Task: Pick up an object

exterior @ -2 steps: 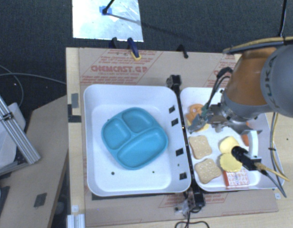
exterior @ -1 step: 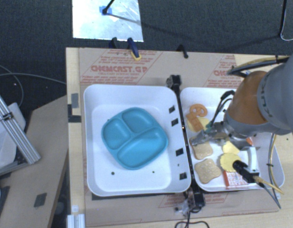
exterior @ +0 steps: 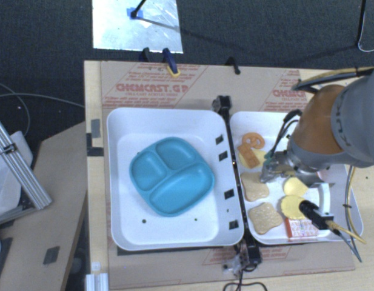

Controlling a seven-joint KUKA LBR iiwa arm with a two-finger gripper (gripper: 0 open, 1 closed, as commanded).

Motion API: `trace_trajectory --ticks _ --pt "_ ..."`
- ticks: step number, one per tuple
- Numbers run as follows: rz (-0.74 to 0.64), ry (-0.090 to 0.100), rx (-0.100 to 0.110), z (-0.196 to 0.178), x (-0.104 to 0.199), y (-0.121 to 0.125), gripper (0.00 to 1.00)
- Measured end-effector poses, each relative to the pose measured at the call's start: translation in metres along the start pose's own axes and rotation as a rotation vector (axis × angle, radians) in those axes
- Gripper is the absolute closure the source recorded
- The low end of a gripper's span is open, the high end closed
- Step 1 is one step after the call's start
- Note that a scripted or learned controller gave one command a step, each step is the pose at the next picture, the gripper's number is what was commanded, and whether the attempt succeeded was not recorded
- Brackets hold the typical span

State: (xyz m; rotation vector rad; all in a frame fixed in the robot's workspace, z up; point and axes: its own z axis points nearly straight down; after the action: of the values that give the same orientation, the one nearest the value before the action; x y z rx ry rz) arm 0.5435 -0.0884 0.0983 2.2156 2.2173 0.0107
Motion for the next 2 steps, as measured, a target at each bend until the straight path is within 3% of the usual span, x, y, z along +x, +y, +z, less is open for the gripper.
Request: trace_trajectory --ticks 1,2 --pt "-0.010 0.002 0.003 -0.091 0.076 -0.007 1.00" --pt "-0.005 0.002 0.011 -0.095 0.097 -0.049 1.00"
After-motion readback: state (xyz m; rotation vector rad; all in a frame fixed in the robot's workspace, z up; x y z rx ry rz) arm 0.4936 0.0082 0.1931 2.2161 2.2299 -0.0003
